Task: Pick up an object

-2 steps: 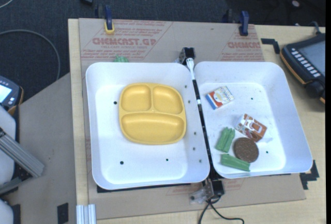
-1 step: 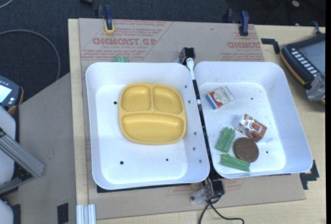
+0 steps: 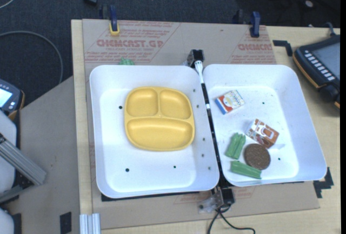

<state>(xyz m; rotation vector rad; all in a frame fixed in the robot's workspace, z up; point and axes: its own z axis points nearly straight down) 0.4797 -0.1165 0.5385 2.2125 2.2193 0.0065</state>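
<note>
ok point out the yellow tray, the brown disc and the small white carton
yellow divided tray (image 3: 159, 118), camera view, on its middle ridge
brown disc (image 3: 257, 156), camera view, centre of its face
small white carton (image 3: 230, 101), camera view, its printed top

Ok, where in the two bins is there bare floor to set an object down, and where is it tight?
Left bin: a bare strip along the near wall below the yellow tray. Right bin: bare floor along the far wall and down the right side beyond the small card packet. Crowded: the near corner, where the brown disc, two green pieces and snack packet cluster.
</note>
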